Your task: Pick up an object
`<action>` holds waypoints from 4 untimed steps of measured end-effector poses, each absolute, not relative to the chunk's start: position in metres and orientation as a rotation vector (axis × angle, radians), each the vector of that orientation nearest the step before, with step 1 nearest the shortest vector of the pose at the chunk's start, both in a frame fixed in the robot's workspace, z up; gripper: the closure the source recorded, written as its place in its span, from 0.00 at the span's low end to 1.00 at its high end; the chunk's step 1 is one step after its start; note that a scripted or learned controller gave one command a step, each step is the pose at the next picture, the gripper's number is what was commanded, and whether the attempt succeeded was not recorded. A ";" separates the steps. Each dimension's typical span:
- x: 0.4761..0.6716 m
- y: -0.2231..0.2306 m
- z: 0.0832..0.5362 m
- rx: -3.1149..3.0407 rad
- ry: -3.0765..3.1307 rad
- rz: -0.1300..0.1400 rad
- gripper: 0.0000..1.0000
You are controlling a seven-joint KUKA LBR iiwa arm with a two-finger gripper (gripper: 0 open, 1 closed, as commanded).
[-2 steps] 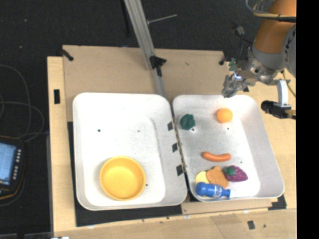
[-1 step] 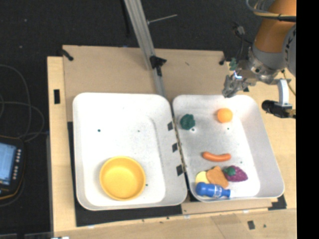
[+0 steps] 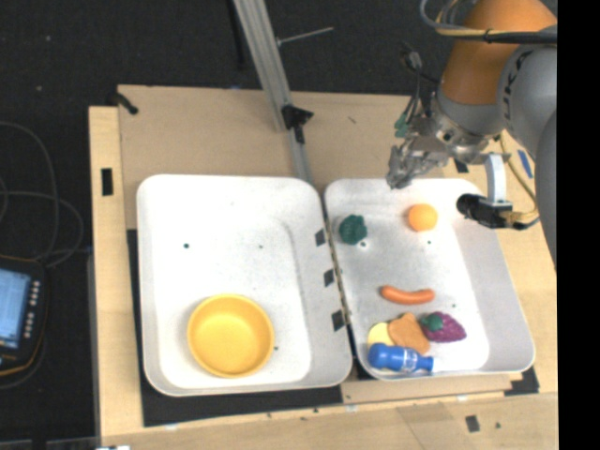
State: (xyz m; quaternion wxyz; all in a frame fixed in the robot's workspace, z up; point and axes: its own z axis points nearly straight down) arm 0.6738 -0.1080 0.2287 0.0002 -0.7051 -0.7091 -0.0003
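Two bins sit before you; the gripper (image 3: 401, 178) hovers over the right bin's (image 3: 487, 279) far edge, near the orange ball (image 3: 422, 217)

Quick headcount from where I'm standing: two white bins (image 3: 169, 204), one yellow bowl (image 3: 231, 335), one orange ball (image 3: 422, 217), one sausage (image 3: 408, 294), one blue bottle (image 3: 398, 358).
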 end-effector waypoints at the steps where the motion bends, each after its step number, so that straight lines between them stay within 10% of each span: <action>1: 0.661 -0.058 0.242 -2.214 -2.229 -0.004 1.00; 4: 0.606 0.086 0.250 -2.212 -2.228 -0.002 1.00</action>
